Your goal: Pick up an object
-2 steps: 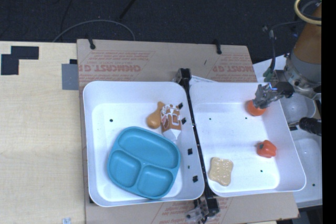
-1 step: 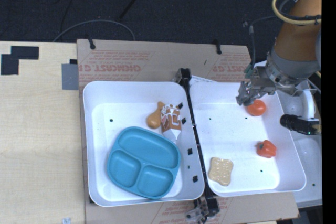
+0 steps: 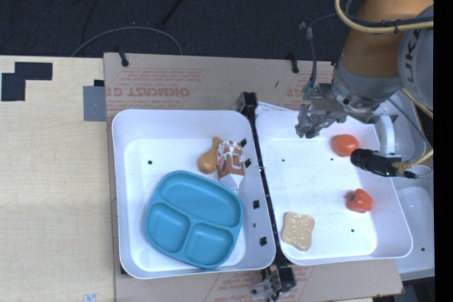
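Lettering in red, printed on the cardboard sheet [image 3: 184, 85] lying beneath the two bins, is reading mirrored or upside down from this camera; it cannot be made out with certainty. Dark letters on the grey arm [image 3: 414, 56] at the right edge are showing only in part, seemingly "UK".

Gripper [image 3: 311, 125] is hovering over the far edge of the right bin [image 3: 325, 223]; whether it is spread or closed cannot be told, and nothing is showing in its grasp.

Three objects are lying in the right bin: one orange-red tomato [image 3: 345, 145], just right of the gripper and nearest to it; one red pepper-like piece [image 3: 359, 201], nearer the camera and well apart from the gripper; one pale toast-like slice [image 3: 298, 230], near the bin's front left corner.

Three objects are lying in the left bin [image 3: 134, 152]: one blue divided plate [image 3: 193, 218] with three compartments, one tan drumstick-like piece [image 3: 209, 156], one brown-and-white packet [image 3: 231, 158] touching it.
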Robot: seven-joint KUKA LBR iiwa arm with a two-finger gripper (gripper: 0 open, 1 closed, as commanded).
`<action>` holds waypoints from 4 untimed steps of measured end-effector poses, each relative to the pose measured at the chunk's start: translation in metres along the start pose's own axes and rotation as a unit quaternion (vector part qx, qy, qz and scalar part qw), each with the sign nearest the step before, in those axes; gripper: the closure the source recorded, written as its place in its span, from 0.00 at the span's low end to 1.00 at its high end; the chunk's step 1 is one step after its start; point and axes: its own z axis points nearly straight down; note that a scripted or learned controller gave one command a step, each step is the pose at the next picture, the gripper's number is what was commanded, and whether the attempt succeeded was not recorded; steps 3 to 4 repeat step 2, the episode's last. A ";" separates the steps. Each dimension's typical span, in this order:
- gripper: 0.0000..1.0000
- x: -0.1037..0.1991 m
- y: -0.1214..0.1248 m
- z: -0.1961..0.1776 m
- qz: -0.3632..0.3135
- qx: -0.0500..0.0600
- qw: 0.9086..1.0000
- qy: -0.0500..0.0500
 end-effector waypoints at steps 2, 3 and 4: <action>1.00 0.109 0.018 0.014 -0.001 0.000 1.000 0.000; 1.00 0.109 0.018 0.014 -0.001 0.000 1.000 0.000; 1.00 0.109 0.018 0.014 -0.001 0.000 1.000 0.000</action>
